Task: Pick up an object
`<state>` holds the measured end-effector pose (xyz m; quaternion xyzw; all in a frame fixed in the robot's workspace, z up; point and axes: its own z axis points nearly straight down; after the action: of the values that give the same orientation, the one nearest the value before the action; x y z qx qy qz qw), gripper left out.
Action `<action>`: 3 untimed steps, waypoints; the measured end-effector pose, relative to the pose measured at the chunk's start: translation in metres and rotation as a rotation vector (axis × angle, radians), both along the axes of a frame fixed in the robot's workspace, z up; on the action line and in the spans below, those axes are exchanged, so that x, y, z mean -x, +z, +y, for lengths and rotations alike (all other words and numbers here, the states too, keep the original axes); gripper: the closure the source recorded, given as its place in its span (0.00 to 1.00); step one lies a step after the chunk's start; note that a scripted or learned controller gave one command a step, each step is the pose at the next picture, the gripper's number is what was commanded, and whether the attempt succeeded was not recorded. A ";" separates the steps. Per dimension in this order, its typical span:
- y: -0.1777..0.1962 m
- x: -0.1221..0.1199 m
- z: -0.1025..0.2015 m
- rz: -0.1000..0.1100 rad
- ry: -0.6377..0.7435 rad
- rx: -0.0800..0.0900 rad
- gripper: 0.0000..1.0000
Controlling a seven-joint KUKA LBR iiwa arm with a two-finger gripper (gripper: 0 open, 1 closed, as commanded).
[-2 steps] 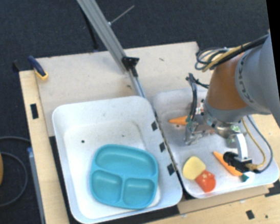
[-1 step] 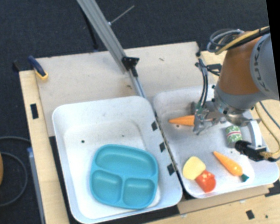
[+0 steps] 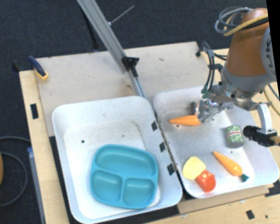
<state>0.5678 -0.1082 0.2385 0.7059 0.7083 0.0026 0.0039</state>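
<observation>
Status, as I read it: hand (image 3: 205, 109) low in the right bin (image 3: 263, 179), at the right end of a carrot (image 3: 185, 121) lying on the bin floor. I cannot tell its opening. Judged: grasp unconfirmed, lift still to do. Left bin: blue plate (image 3: 123, 175).
</observation>
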 end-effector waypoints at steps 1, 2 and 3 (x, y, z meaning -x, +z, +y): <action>0.048 -0.002 -0.001 0.002 0.000 0.000 1.00; 0.034 -0.025 0.049 0.008 0.003 -0.001 1.00; 0.039 -0.040 0.101 0.007 0.004 -0.003 1.00</action>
<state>0.6082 -0.0069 0.2774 0.7043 0.7099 0.0013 0.0004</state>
